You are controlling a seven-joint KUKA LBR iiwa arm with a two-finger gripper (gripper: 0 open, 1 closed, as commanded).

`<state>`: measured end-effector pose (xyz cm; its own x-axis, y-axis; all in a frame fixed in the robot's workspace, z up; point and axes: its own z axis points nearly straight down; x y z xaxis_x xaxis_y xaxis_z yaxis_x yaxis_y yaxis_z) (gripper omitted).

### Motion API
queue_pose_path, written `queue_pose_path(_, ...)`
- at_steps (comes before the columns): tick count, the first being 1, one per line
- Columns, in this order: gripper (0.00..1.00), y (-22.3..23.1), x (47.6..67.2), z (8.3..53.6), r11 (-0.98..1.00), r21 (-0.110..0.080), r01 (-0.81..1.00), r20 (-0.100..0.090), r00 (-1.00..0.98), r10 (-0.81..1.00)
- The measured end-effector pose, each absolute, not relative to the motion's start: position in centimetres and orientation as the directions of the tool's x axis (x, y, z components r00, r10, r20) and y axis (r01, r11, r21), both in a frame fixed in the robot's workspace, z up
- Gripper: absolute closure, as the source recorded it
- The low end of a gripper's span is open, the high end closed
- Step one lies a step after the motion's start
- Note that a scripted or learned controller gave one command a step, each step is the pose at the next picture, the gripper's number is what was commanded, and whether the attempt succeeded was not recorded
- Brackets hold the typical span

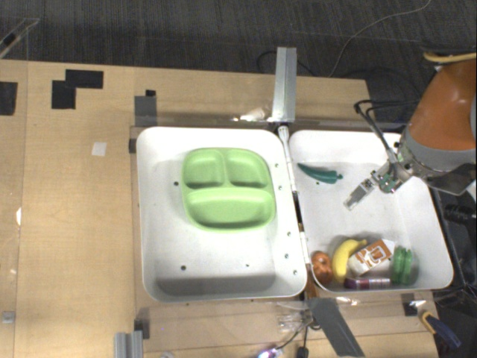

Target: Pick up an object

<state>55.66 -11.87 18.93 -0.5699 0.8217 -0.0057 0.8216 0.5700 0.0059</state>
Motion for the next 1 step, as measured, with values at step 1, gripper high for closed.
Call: queue_pose_path(1,0.00,-9.33,54.60,9.25,0.676,0.012,0.737,-0.014,-0.675,0.737)
